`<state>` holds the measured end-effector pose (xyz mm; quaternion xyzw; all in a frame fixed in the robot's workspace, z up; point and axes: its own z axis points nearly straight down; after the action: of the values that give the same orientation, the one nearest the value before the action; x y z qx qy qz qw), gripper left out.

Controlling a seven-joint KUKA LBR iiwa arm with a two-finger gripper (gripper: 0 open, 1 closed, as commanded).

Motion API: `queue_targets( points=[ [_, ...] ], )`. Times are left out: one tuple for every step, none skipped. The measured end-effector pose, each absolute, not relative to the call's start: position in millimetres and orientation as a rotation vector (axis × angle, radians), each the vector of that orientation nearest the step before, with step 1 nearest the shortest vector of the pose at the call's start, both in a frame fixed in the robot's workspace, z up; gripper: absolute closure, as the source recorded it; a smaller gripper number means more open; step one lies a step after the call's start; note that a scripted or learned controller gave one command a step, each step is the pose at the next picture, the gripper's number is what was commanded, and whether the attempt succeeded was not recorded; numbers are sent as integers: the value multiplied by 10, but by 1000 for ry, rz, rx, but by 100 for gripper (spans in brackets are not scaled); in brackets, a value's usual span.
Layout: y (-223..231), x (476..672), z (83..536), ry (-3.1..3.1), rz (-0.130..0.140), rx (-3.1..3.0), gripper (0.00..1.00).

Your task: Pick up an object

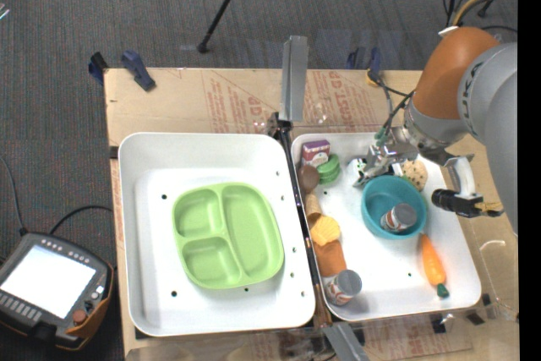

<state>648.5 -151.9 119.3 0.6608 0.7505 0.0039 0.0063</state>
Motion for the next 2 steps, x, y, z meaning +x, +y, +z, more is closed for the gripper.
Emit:
queue_targets(
  points=[
    [-1410, 6531, 1098, 2089, 23, 2311, 100],
    [-957, 6540, 1093, 1757, 33, 2568, 100]
  ],
)
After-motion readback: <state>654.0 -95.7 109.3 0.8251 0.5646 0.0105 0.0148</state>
